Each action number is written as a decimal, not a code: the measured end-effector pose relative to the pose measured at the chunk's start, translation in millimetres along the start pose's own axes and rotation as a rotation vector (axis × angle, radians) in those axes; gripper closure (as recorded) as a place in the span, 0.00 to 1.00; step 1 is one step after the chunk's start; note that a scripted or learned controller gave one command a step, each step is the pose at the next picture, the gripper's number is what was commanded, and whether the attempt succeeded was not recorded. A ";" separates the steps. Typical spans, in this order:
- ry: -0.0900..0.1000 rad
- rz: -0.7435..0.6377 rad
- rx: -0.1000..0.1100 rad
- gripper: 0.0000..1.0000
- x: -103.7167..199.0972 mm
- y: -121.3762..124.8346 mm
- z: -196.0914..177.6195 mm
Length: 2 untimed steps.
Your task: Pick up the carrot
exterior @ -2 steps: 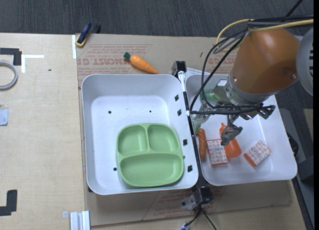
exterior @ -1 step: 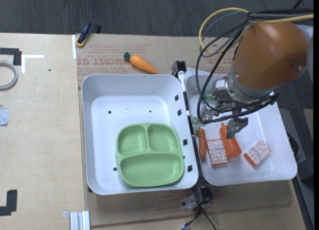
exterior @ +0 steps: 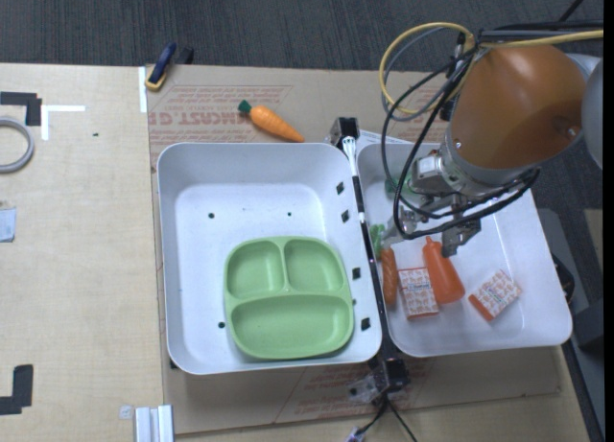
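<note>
The carrot (exterior: 271,122) lies on the counter (exterior: 77,267) behind the left bin (exterior: 182,267), well apart from my end effector (exterior: 443,231), which hangs over the right bin (exterior: 537,320); I cannot tell its opening.

— Bench (exterior: 77,267), what lies on it?
— Under me, a cardboard sheet (exterior: 221,109) with two white bins on it: left bin (exterior: 192,181), right bin (exterior: 537,325), touching side by side.
— Loose items?
— A carrot (exterior: 271,122) on the cardboard just beyond the left bin. A blue marker (exterior: 161,66) at the cardboard's far corner. A tape roll (exterior: 11,146) at the bench's left edge.
</note>
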<state>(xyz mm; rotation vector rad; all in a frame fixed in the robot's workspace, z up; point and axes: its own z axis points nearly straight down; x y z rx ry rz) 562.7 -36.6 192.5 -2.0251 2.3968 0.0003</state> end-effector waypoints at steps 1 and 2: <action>0.000 -0.155 0.001 0.00 -6.7 -14.9 -0.1; -0.001 -0.338 0.000 0.00 9.7 -18.0 0.0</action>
